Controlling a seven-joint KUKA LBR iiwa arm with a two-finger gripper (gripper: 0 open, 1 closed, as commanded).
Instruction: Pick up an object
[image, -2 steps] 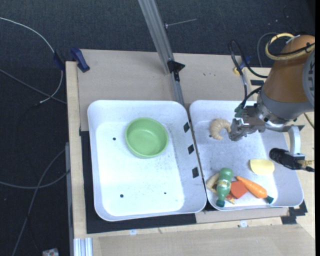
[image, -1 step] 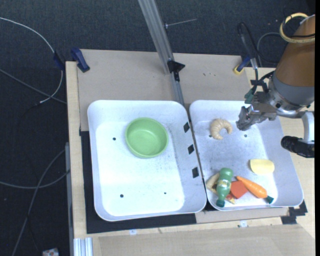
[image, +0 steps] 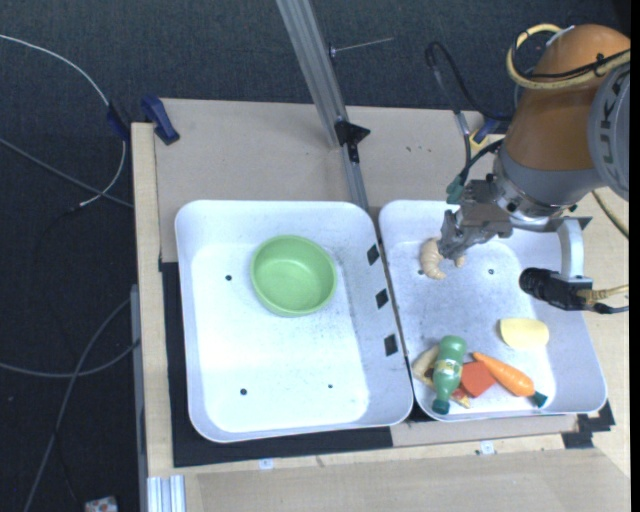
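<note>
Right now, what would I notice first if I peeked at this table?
Probably the bright green bowl, alone in the left bin. Next, the big grey and orange arm reaching over the right bin, just above a pale croissant-shaped toy. Colourful toy food, including a carrot, sits piled at that bin's near edge.

1. You are looking at a robotics lab bench, not a home or kitchen.
2. A plywood benchtop (image: 250, 150) sits on dark carpet (image: 60, 120), with loose cables (image: 70, 210) trailing at the frame's left.
3. An aluminium mounting pole (image: 315, 70) rises at top centre.
4. Toy food (image: 470, 375) lies in the right white bin (image: 590, 375), lower right.
</note>
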